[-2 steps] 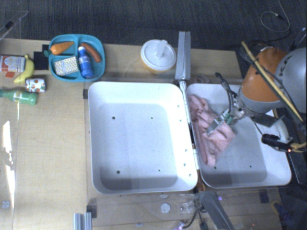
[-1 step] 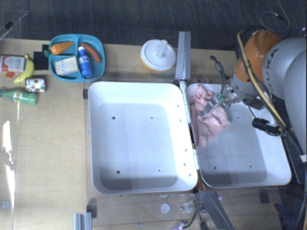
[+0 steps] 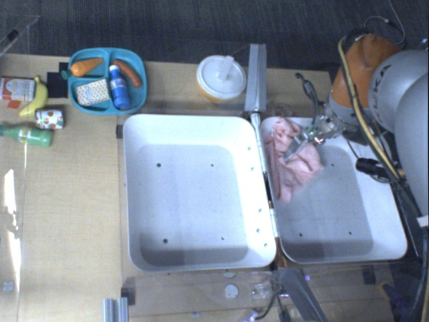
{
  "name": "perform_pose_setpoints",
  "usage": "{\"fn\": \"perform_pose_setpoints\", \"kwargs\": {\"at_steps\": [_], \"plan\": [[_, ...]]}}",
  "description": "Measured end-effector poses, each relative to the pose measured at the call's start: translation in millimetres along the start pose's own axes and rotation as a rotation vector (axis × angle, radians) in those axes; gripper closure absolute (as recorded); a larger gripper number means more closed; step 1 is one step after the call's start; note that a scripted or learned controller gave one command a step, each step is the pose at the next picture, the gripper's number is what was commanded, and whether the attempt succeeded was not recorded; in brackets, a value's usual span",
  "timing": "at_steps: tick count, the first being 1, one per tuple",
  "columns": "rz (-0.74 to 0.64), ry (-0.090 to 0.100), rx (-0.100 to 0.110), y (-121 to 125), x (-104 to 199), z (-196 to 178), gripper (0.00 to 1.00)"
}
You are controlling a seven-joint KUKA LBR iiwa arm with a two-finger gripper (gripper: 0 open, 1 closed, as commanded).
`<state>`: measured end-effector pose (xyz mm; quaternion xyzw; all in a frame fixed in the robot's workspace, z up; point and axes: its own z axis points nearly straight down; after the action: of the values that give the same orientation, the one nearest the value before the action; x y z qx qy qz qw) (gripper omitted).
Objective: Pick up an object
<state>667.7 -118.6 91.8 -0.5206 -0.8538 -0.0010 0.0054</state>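
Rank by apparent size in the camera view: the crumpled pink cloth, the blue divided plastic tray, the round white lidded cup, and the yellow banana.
1. Blue divided plastic tray
2. Crumpled pink cloth, close to the tray, so unsure
3. Round white lidded cup
4. Yellow banana

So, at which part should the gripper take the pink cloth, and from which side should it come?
Probably the raised, bunched folds near the middle of the pink cloth, coming straight down from above. It lies crumpled and limp in the right bin, close to the left wall, so a side approach has little room. The gripper is already over it.
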Motion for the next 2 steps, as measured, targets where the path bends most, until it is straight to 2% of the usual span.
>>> {"fn": "perform_pose_setpoints", "kwargs": {"at_steps": [1, 2], "plan": [[0.0, 0.0, 0.0, -0.1, -0.1, 0.3, 0.0], [-0.005, -0.017, -0.015, 3.7, -2.2, -13.1, 1.0]]}}
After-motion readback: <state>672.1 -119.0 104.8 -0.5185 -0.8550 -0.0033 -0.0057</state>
